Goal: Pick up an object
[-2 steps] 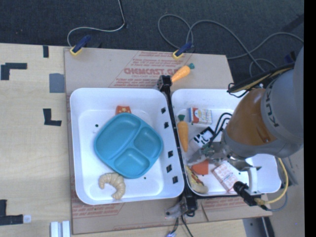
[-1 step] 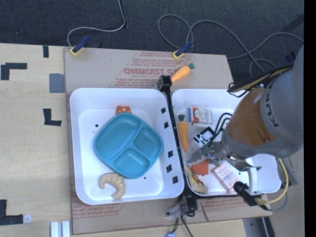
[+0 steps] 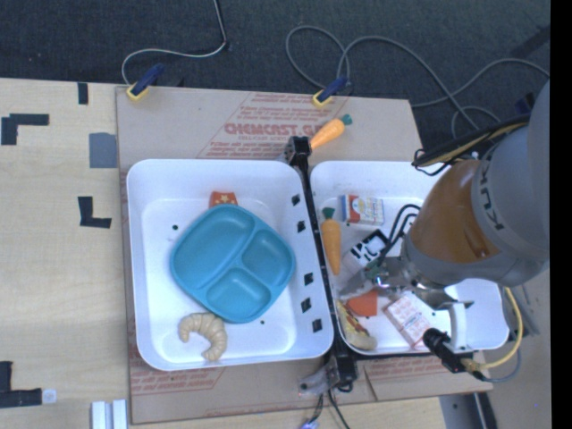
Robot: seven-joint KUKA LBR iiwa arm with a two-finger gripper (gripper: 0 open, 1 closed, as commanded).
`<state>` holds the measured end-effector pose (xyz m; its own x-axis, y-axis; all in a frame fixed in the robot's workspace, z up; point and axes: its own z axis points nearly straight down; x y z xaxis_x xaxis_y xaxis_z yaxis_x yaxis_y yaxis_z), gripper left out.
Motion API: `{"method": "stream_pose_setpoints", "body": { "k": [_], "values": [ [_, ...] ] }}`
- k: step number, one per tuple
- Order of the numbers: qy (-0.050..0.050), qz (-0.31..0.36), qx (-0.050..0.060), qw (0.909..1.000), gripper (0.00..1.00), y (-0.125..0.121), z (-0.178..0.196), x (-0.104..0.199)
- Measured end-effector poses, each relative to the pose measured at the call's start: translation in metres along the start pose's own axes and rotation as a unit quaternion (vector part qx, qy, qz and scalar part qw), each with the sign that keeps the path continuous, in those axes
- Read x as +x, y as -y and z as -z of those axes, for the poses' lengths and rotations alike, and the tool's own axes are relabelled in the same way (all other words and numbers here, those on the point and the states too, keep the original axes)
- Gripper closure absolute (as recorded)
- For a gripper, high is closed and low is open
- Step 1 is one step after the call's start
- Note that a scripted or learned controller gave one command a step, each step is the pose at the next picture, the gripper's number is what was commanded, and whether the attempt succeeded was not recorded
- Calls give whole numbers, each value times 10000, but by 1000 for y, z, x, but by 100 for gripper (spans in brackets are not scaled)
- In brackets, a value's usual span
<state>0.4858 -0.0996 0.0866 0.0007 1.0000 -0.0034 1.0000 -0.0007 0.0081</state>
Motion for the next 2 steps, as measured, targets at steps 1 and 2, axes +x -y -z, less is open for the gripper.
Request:
{"method": "stream_pose_setpoints", "body": {
  "k": [1, 2],
  "values": [
    [-13, 14, 5, 10000, 0, 0, 0, -1],
    [-18, 14, 6, 10000, 0, 0, 0, -2]
  ]
}}
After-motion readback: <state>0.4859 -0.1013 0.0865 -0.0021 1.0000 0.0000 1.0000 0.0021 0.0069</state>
